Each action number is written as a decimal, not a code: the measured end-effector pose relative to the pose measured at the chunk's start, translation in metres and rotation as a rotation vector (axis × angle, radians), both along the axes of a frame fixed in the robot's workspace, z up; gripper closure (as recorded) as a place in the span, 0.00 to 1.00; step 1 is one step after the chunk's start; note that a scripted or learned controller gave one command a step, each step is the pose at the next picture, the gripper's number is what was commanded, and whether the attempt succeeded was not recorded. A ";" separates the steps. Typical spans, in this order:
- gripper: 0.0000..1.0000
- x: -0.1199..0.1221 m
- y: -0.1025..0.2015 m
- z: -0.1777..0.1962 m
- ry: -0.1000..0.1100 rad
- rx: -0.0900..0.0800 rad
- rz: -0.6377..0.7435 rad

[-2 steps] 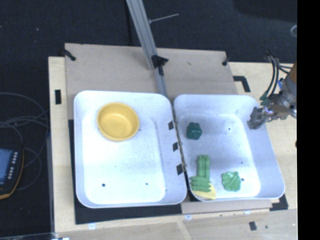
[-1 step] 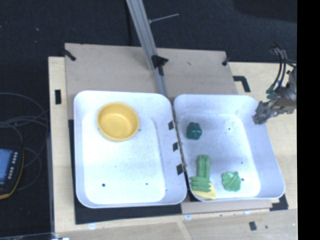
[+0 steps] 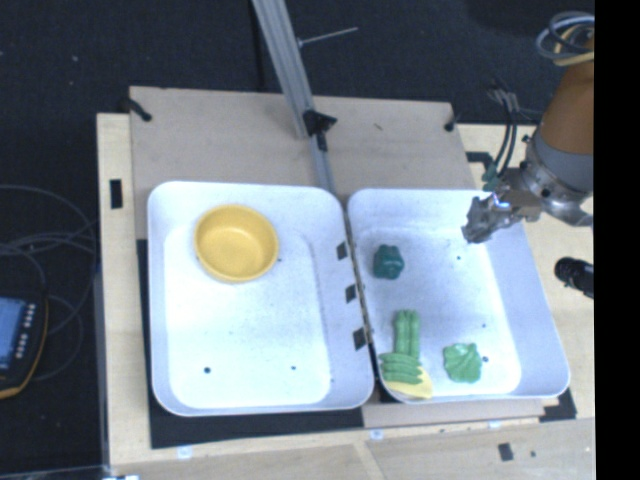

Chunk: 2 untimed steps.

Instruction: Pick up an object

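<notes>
Starting at the near rim of the right bin [image 3: 540, 368]: a green and yellow toy [image 3: 405, 353] stretched with its long axis running near to far, yellow end against the near wall, and just beside it to the right a small leafy green piece [image 3: 462, 362]. Farther in, toward the divider, sits a dark green lump [image 3: 388, 262], compact, with no clear long axis. Farther still, at the bin's far right wall, hangs the end effector [image 3: 482, 220], nothing seen in its grip; open or closed, cannot tell. Probably the dark green lump as nearest target, lying left and a little nearer the camera. Across the divider, a yellow bowl [image 3: 237, 243] in the left bin [image 3: 170, 368], well apart.
</notes>
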<state>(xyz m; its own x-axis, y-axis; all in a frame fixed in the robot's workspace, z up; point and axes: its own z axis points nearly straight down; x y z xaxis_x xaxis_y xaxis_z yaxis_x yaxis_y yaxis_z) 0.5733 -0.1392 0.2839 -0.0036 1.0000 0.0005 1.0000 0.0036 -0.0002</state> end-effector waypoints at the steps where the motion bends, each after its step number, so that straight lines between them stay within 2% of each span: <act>1: 1.00 0.014 0.058 -0.001 -0.001 0.000 0.001; 2: 1.00 0.021 0.105 -0.009 0.000 0.000 -0.001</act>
<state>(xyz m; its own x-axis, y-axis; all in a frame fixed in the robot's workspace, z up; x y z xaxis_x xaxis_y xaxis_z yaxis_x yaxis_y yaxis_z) 0.5948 -0.0341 0.2753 -0.0027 1.0000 0.0003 1.0000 0.0027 0.0001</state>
